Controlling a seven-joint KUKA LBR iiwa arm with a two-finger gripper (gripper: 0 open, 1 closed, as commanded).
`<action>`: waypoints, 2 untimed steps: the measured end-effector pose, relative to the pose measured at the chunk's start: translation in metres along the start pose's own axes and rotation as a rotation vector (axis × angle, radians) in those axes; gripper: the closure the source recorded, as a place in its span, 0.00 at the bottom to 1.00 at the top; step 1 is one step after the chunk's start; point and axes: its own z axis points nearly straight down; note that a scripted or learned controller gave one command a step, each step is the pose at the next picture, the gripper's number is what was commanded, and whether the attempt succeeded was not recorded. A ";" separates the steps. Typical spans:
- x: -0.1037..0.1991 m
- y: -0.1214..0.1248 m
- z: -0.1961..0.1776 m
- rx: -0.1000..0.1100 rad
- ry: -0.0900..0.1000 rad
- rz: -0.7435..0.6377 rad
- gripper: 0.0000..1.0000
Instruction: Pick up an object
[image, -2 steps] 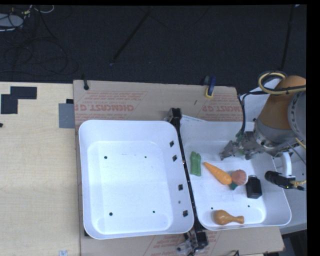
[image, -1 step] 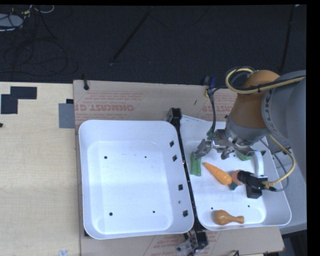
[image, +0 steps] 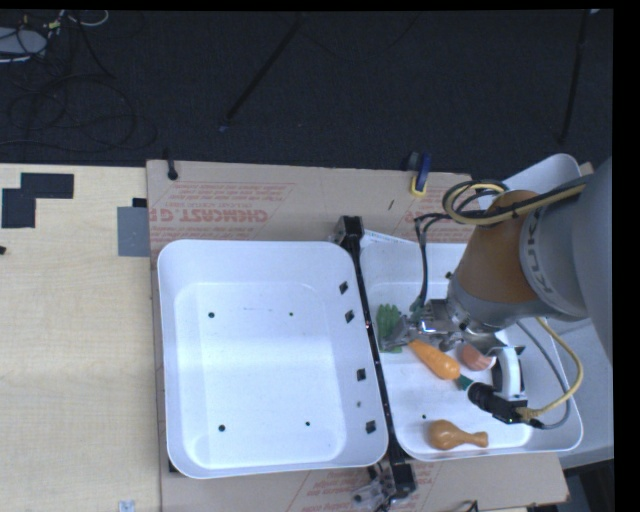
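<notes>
Arm low over the right bin (image: 560, 440), right-centre of frame. Gripper (image: 425, 325) sits near the bin's left wall, by a green object (image: 388, 322), just above-left of the orange carrot-like toy (image: 436, 360). Jaw state: cannot tell, wrist blocks it. Tan pear-shaped object (image: 456, 435) lies lower down. Left bin (image: 180, 300) bare. Step: probably the descent onto the green piece. Next: close, lift straight.

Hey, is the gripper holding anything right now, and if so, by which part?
Cannot be told: the gripper is low in the right bin near the green object and orange carrot.
</notes>
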 end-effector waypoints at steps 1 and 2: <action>-0.060 -0.023 -0.003 -0.001 -0.001 0.001 0.00; -0.058 -0.022 -0.015 -0.003 0.001 0.002 1.00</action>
